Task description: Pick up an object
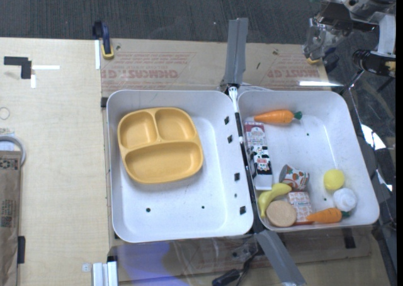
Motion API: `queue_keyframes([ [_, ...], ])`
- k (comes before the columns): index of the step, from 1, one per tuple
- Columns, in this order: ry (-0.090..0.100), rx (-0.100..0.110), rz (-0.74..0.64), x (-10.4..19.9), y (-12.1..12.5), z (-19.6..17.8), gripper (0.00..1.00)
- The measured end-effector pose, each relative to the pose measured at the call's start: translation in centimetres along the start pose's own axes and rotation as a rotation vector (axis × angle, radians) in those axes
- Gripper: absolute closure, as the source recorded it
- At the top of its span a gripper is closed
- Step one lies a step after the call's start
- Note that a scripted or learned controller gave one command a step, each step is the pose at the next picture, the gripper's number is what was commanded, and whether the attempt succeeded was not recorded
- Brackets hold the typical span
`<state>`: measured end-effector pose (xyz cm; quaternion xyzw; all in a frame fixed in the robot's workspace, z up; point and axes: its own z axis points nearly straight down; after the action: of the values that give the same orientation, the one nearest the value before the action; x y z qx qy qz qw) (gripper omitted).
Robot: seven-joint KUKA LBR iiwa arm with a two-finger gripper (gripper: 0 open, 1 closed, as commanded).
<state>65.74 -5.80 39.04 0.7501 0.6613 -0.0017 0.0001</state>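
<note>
Lying near the far wall of the right bin (352,121), the upper carrot (275,116) is looking to me like the nearest candidate for the pick, since the task is naming no special object. Its long axis is running almost left to right across the view, with the green tip pointing to the right. Other things are crowding the near corner of the same bin: a banana (272,195), a second carrot (324,216), a yellow ball (334,179), a white ball (344,200) and some small cartons, several of them touching each other (so I judge them harder to take cleanly). The yellow divided plate (161,145) is sitting alone in the left bin (126,215). The gripper (318,42) is hanging up and to the right of the upper carrot, beyond the far rim of the right bin, holding nothing that I can see; whether it is spread or pressed together, I cannot tell. In my judgement the coming move is asking it to travel down and to the left, closing across the carrot's short width.
</note>
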Motion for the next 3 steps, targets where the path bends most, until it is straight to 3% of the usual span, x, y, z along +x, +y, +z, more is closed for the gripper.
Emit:
queue_keyframes([
  [1,0.001,0.001,-0.136,2.6,-2.1,8.0,1.0],
  [2,0.001,0.002,-0.262,8.6,-3.6,10.6,1.0],
  [3,0.001,0.002,-0.262,8.6,-3.6,10.6,0.0],
])
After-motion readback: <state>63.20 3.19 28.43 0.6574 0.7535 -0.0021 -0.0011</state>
